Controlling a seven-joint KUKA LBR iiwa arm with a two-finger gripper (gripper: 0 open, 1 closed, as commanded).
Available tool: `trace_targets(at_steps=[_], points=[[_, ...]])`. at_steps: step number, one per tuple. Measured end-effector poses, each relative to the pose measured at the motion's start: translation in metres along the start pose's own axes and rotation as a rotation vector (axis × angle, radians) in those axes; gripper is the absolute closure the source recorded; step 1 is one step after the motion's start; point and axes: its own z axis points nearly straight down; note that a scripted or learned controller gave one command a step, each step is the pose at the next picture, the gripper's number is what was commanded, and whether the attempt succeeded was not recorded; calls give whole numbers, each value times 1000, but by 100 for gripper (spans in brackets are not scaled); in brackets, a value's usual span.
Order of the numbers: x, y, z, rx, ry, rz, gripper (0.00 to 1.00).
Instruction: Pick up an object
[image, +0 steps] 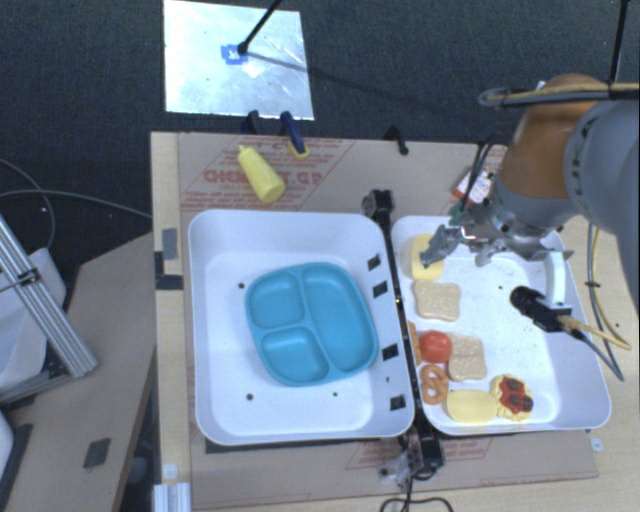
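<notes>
Two shallow white plastic bins look smooth with a soft sheen. The left one holds a glossy blue plastic divided tray. They rest on matt brown printed cardboard. Beyond lies a shiny, crinkled silver foil sheet on dark matt carpet.

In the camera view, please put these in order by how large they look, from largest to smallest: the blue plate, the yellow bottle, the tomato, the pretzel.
1. blue plate
2. yellow bottle
3. tomato and pretzel: these two look alike in size, so I do not rank them.
</notes>
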Motion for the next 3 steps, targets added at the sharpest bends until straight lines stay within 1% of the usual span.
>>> trace_targets(at_steps=[1, 2, 3], points=[[-75, 4, 66, 19, -2, 19, 0], [-146, 1, 110, 17, -2, 19, 0], [-83, 62, 107, 10, -1, 5, 0]])
